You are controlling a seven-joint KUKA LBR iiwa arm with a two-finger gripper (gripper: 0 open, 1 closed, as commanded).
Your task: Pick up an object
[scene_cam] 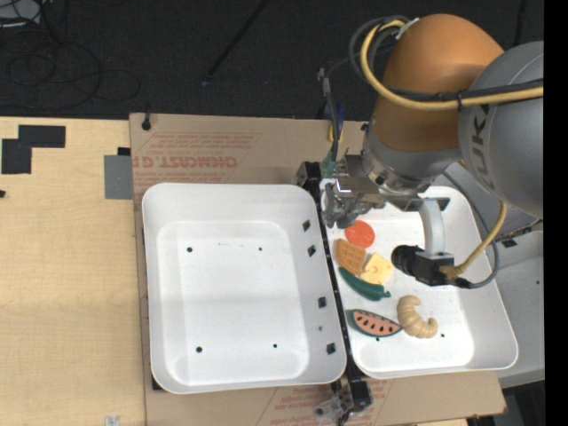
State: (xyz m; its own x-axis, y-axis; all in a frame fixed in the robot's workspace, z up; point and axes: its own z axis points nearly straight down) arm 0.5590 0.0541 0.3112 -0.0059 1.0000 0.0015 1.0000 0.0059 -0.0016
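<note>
Watermelon slice lies well below hand, whose grip I cannot tell.

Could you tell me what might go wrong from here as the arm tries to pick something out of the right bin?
1. The orange round piece, waffle, yellow piece and green piece lie bunched together, so the gripper may nudge neighbours or take two.
2. The gripper hangs close to the right bin's left wall, so descending could clip the rim.
</note>
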